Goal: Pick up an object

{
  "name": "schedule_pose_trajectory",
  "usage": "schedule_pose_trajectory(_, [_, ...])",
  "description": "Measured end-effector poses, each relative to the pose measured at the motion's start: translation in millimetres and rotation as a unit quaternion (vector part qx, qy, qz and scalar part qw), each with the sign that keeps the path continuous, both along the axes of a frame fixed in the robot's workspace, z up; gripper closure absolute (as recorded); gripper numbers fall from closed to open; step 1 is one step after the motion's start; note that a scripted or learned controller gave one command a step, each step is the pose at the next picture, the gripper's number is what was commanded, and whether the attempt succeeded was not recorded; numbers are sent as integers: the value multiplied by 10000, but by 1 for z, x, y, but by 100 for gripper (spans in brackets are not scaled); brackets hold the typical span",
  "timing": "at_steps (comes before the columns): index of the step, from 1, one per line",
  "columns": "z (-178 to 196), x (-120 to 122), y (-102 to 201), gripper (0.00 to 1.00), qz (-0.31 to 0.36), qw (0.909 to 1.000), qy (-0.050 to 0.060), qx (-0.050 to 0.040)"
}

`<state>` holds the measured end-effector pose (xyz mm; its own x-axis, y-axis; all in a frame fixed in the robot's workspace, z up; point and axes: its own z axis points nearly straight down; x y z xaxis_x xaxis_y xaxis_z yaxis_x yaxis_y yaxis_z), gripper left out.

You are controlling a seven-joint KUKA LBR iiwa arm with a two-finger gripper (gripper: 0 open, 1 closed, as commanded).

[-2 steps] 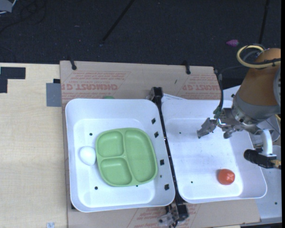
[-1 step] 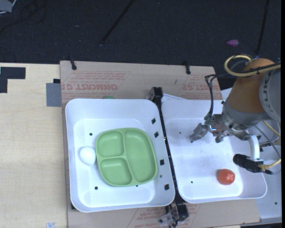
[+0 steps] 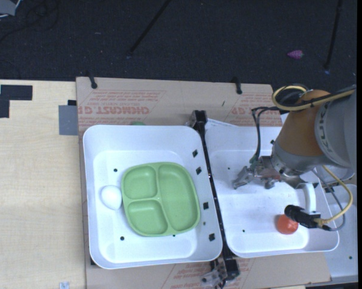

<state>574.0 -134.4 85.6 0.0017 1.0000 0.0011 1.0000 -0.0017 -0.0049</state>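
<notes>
Below, wooden bench (image 3: 30,179) bears two white bins (image 3: 102,143); dark carpet (image 3: 168,29) beyond.

Grey arm (image 3: 340,131), orange band, yellow cable

A robotics lab: a grey arm (image 3: 331,131) over two white bins (image 3: 99,161) on a cardboard-covered surface (image 3: 168,101), loose cables (image 3: 156,11) on dark carpet at twelve o'clock.

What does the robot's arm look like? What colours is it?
The arm is fat, round and grey, with an orange band above the wrist. Yellow and black cables loop around it. Its gripper is small, grey and metal.
</notes>
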Motion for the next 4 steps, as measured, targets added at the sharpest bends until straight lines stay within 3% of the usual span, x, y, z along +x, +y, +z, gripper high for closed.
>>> schedule_pose_trajectory(1, [13,0,-1,100,-23,10000,-1,1])
schedule_pose_trajectory(4, [144,10,3,100,15,10000,-30,-7])
